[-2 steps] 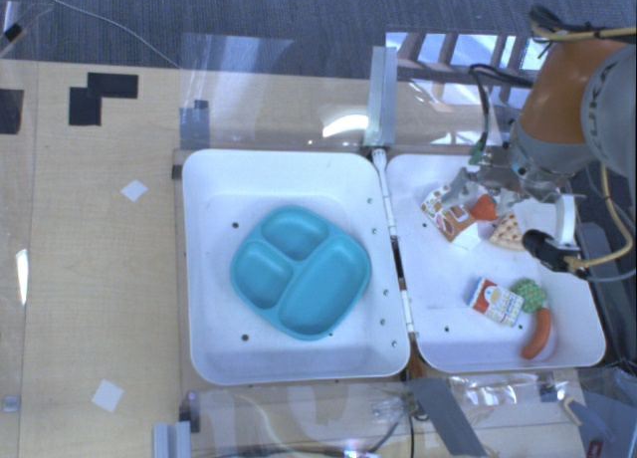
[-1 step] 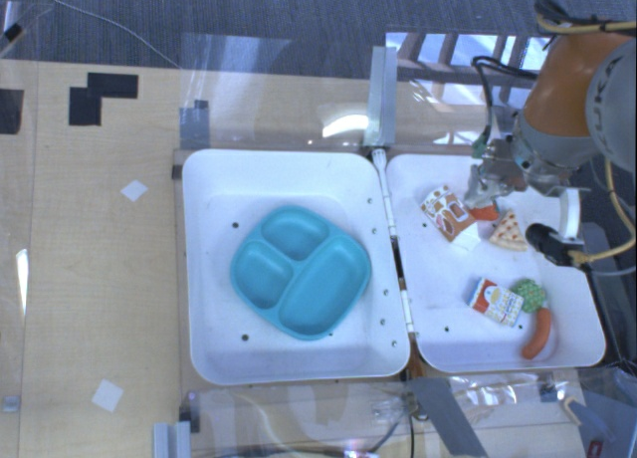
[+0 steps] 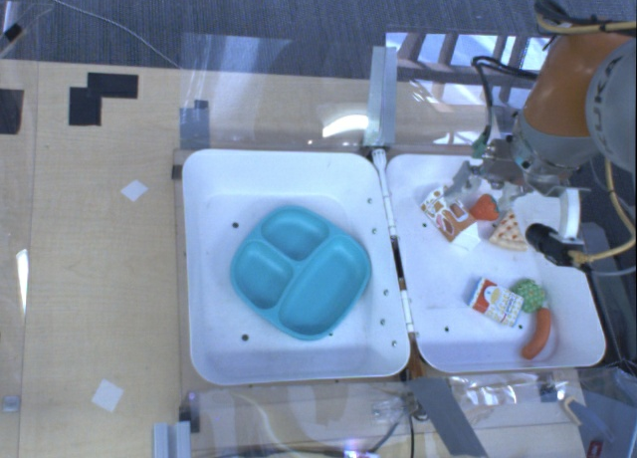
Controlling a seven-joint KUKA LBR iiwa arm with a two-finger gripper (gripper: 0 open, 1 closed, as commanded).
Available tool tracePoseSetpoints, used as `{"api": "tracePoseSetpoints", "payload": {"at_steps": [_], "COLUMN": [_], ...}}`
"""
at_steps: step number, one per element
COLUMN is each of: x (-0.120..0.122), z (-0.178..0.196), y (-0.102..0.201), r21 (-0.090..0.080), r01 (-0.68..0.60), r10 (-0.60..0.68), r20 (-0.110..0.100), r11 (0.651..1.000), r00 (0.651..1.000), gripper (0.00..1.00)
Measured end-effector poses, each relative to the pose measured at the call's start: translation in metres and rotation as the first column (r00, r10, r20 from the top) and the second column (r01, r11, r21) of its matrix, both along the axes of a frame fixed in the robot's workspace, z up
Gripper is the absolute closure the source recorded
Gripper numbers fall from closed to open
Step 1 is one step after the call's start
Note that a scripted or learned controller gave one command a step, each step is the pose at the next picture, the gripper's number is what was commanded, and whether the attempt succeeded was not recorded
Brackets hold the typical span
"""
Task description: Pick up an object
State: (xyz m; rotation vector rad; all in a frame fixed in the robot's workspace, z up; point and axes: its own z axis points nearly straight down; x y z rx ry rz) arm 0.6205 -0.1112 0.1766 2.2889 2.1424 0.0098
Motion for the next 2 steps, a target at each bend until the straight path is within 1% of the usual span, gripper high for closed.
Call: {"api": "tracePoseSetpoints", "payload": {"at_steps": [1, 2], "x": [0.0166, 0.0163], "z": [-0.0891, -0.0894], "y": [0.0105, 0.0105], "r21": [0.0, 0.0], "r01": [0.027, 0.028], "r10": [-0.027, -0.028], "r20": [-0.001, -0.002], "r11": [1.0, 1.0], "r00": [1.0, 1.0], "gripper": [0.0, 0.0]}}
